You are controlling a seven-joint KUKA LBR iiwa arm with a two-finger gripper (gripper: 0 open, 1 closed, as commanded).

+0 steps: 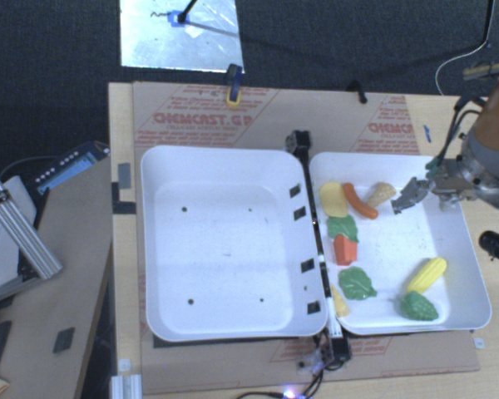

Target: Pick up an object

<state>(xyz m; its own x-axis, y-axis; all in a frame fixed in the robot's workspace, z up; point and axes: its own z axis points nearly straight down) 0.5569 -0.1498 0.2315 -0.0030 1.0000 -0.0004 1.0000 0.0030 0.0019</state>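
**Gripper poised at the right bin's far edge, toys waiting below**

The gripper point(407, 196) hangs over the upper right part of the right bin point(461, 248), with nothing visible between its fingers; whether they stand wide or narrow, I cannot tell from this angle. Nearest to it lies a tan bread-like piece point(382, 193), just beside an orange-red sausage point(360, 202) and a yellow round piece point(332, 198). Further down the bin's left side sit a green leaf point(343, 227), a red-orange carrot piece point(345, 249) and a second green leafy piece point(357, 283). Near the front right corner rest a yellow corn cob point(427, 274) and a green lump point(418, 307).

These look like small plastic play foods: probably light, stiff and somewhat slick. The sausage seems a fair target, best pinched across its narrow middle; the flat leaves would likely be harder to catch. The left bin point(154, 248) lies well apart.
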